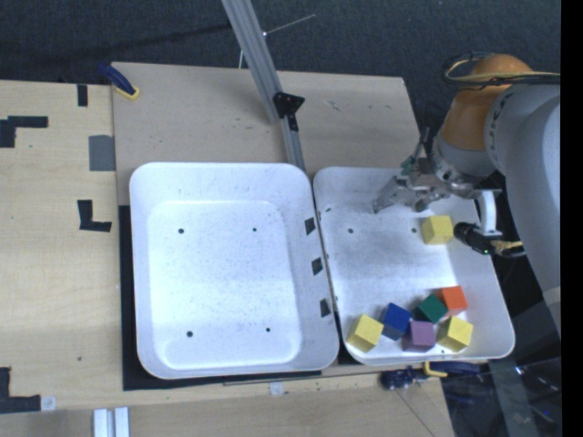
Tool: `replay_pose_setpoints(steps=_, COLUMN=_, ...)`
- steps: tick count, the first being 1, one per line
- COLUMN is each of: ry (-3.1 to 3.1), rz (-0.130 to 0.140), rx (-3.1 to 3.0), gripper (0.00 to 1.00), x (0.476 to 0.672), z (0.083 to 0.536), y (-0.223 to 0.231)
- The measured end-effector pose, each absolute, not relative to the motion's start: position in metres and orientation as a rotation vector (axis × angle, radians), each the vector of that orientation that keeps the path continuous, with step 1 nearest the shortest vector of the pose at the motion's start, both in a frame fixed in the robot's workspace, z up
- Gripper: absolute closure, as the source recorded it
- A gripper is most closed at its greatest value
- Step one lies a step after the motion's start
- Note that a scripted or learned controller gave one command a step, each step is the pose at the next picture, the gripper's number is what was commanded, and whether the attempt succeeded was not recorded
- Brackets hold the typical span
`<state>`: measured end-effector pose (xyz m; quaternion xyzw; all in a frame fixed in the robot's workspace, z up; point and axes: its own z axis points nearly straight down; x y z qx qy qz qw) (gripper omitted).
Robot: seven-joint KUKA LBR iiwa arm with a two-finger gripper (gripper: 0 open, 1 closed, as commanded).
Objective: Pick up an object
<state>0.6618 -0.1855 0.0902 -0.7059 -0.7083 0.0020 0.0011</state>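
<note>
Yellow, blue, purple, green, orange: 6 small cubes sit in the right bin [364, 198], 5 of them bunched at its near edge. Nearest are a yellow cube [366, 332] at the cluster's left, a blue cube [396, 320] just beside it, a purple cube [421, 334], then a second yellow [458, 333]. Behind those: green cube [432, 309] touching orange cube [453, 298].

Further in, well apart from the cluster, a lone yellow cube [437, 229] lies near the bin's right wall. The gripper [408, 192] hangs just beyond it, toward the far side of the bin, nothing between its fingers. They look spread, though the slant view is poor there.

Judgement: the lone cube is the easy target, with free space on 3 sides. Centre over it, square the fingers to 2 opposite faces, keep clear of the right wall, and descend fully before closing. The cluster would invite nudging neighbours.

The left bin [219, 262] holds no cubes.
</note>
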Motion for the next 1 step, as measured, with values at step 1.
replay_pose_setpoints(steps=1, ry=-2.227, rz=0.006, rx=-2.216, gripper=1.0, x=0.6627, z=0.102, y=-0.185)
